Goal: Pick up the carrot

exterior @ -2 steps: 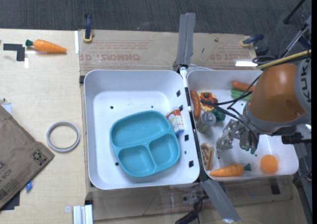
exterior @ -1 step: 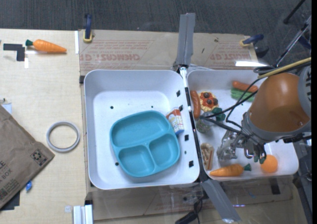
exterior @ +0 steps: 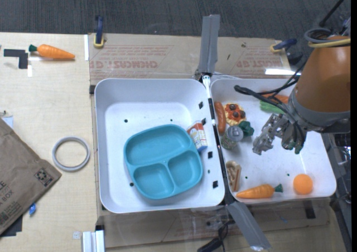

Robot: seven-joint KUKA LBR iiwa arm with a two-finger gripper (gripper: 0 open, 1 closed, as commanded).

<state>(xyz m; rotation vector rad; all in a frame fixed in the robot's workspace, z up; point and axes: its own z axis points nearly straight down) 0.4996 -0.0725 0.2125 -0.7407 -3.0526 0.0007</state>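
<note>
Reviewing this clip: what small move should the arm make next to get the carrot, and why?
Probably shift the hand toward the right bin's near edge and lower it: the carrot lies there by the near wall, apart from the hand, beside an orange ball.

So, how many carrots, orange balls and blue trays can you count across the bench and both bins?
Carrots: 2, one in the right bin and one on the bench at far left
Orange balls: 1
Blue trays: 1
Total: 4
</note>
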